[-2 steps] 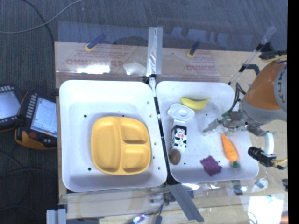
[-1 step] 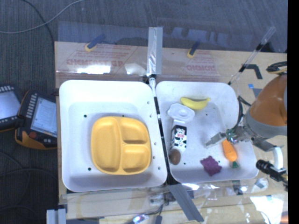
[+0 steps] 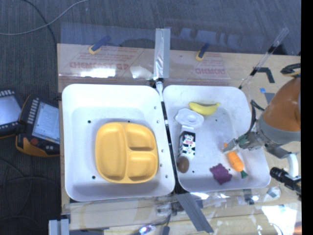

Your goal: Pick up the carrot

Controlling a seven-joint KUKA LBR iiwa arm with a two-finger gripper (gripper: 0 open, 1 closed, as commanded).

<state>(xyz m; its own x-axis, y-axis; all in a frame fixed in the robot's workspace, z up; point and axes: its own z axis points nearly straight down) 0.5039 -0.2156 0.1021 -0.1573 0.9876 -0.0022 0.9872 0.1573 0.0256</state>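
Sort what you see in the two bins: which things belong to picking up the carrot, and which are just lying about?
Belongs to the job:
carrot
gripper

Just lying about:
banana
milk carton
purple grapes
kiwi
yellow divided plate

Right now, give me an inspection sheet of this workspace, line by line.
Surface: two shallow white bins, left bin and right bin, side by side on a wooden bench.
Job's things: carrot lies in the right bin near its right wall.
Clutter: right bin also holds a banana, a milk carton, a brown round item and a purple item; a yellow divided plate sits in the left bin.
Grippers: gripper just above the carrot; nothing seen between its fingers.
Cables: a cable runs over the floor.
Surroundings: a handheld pendant left of the bench.
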